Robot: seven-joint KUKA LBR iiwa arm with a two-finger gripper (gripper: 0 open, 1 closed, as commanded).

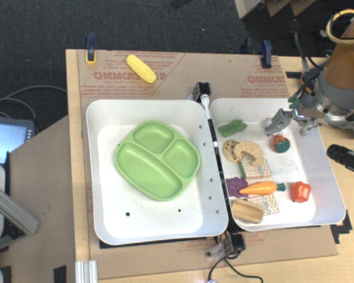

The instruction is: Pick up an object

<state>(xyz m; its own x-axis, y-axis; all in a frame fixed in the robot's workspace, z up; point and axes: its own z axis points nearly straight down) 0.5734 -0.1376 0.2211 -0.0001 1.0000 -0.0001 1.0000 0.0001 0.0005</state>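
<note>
Nearest, a tan block (248, 211), a smooth orange carrot (258, 188) and a glossy red pepper (301, 191) are noted loose in the right bin (324, 158), seemingly tipped in as pick candidates. Beyond, a round tomato (281, 143) is found just below the metal pincer (288, 121), nothing clamped; whether its fingers are apart cannot be told. The green moulded plate (157, 160) is left alone in the left bin (106, 128). Farthest, ridged yellow corn (141, 68) is recorded on the counter (183, 72).

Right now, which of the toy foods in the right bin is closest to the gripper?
The small red and green tomato, lying just below the gripper near the bin's upper right. The red pepper, carrot and cookie all lie farther away.
</note>
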